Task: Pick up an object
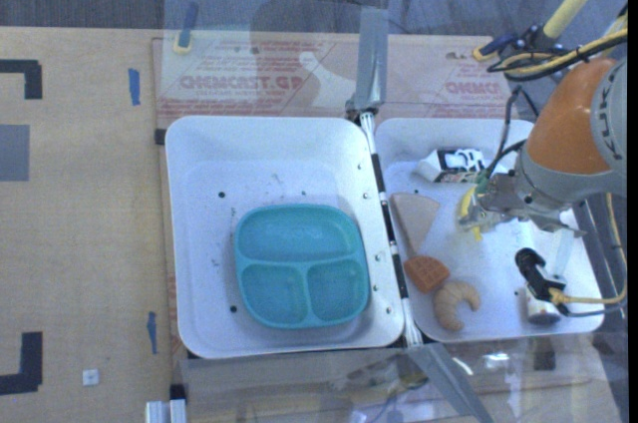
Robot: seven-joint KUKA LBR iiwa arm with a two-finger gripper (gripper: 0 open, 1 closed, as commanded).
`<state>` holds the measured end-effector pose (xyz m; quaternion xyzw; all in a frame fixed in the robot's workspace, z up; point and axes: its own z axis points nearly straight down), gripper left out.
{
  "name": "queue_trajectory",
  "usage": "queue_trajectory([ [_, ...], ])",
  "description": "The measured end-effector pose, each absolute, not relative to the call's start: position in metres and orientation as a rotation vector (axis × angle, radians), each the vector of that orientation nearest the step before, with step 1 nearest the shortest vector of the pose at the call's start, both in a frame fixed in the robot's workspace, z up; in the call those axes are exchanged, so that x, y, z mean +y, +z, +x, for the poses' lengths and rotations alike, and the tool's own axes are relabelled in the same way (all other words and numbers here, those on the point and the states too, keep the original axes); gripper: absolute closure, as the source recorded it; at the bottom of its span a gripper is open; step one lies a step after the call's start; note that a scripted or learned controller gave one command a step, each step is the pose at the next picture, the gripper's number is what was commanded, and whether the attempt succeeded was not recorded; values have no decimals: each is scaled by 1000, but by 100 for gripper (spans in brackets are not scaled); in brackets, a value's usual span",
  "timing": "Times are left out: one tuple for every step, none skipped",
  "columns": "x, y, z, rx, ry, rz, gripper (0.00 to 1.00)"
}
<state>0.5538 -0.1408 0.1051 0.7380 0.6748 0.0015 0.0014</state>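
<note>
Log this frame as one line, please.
arm: over right bin | gripper: fingers unclear | right bin: croissant, waffle | left bin: teal divided plate | pick: not confirmed

The turquoise divided plate (pixel 299 263) is looking like smooth plastic with a soft shine. The two white bins (pixel 189 162) are appearing as matt plastic, and the bench (pixel 70 241) is showing a pale wood-like surface.

a croissant (pixel 456 302) lies in the right bin (pixel 498 323), touching an orange waffle piece (pixel 427 272)
</note>
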Motion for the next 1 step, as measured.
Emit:
queue_trajectory([
  [-53,233,545,2169,0,2273,100],
])
